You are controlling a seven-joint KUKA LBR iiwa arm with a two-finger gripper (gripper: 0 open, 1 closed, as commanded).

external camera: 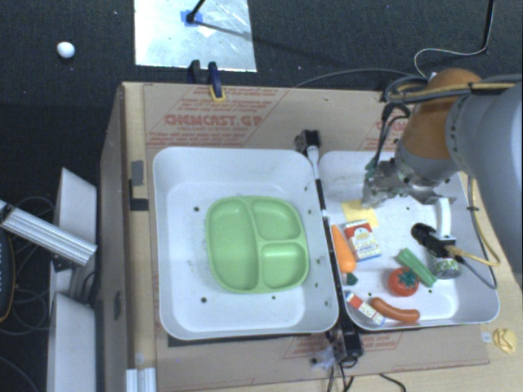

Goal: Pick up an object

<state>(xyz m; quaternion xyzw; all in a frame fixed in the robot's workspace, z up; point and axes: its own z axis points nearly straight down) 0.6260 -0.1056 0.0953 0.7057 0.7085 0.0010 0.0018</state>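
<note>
My gripper hangs low over the back left part of the right bin. Just in front of it lies a flat yellow piece, touching or nearly touching the gripper's tip. A small red, white and blue carton lies beside the yellow piece. An orange carrot rests along the bin's left wall. Further forward are a red tomato, a green stick-shaped vegetable and a reddish sausage. Nothing is seen held.
The left bin holds a green divided plate. A small red and white packet lies in the right bin's front left corner. A black divider rail runs between the bins. The arm's grey and orange body covers the right bin's back right.
</note>
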